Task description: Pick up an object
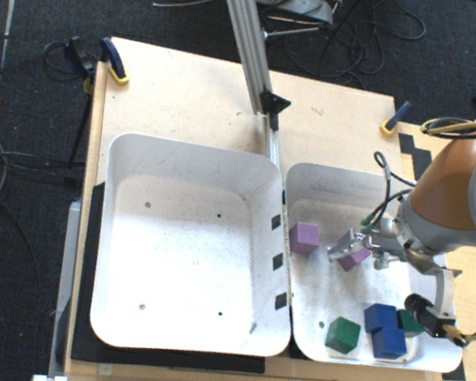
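The grey arm with its orange band [456,181] reaches in from the right and bends down over the right shallow white plastic bin [329,187]. Its two-finger metal gripper [353,250] points leftward and low, the fingers drawn narrow on a small purple cube [353,258] that sits between the tips.

Just left of the fingers lies a second, lilac foam cube [305,237], apart from them. Below and right of the fingers, near the bin's front wall, rest a green cube [343,335] and two blue cubes [384,331] that touch each other.

Further left of the fingers is the left white bin [135,154], the two bins meeting at a shared rim. Both stand on a pale wooden bench [190,100] over dark carpet strewn with cables.
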